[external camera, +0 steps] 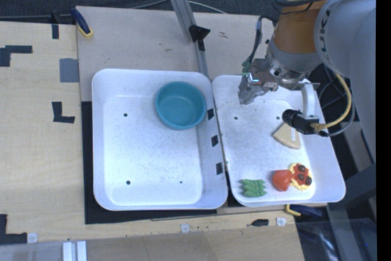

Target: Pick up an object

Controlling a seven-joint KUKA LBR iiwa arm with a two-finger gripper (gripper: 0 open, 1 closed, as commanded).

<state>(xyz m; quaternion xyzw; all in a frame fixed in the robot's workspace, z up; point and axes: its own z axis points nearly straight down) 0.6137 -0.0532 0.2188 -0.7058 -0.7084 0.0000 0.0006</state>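
While poised over the right bin (232, 131) near its far edge, hangs apart from wedge (287, 136), red piece (282, 180), green piece (253, 187); grip state unreadable.

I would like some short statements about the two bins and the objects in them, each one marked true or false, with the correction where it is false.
1. The blue bowl sits in the left bin. True.
2. The green toy lies in the left bin. False: it lies in the right bin, near its front edge.
3. The gripper hangs over the back part of the right bin. True.
4. The red and yellow toy lies inside the blue bowl. False: it lies in the front right corner of the right bin.
5. The tan wedge lies in the right bin. True.
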